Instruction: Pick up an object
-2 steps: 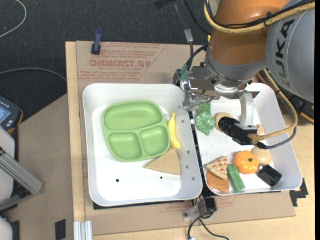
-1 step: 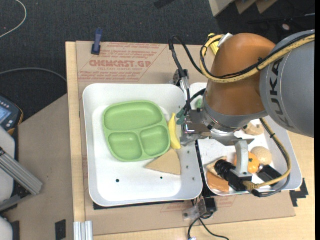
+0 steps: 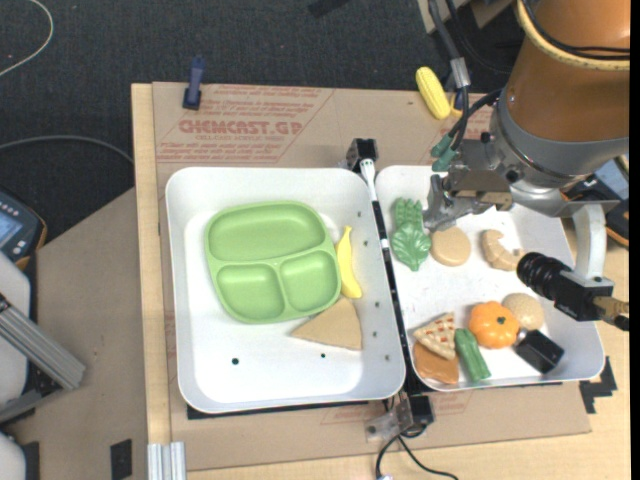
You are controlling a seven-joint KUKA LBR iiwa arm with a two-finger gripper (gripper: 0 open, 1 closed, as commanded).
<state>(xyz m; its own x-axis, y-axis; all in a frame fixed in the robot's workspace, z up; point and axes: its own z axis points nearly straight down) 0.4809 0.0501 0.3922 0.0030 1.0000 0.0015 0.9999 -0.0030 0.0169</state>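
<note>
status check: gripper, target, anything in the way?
Gripper low in right bin, fingers unclear. Nearest: green leafy toy, round tan cookie. Nothing seen held. Neighbours close on both sides.

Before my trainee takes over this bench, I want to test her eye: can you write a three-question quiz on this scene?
1. True or false: the green divided tray lies in the left bin.
2. Which item touches the tray's right edge? A) banana B) orange C) pizza slice
3. Fill in: the gripper hovers beside the leafy green ____ in the right bin.

Key: 1 true; 2 A; 3 lettuce.
</note>
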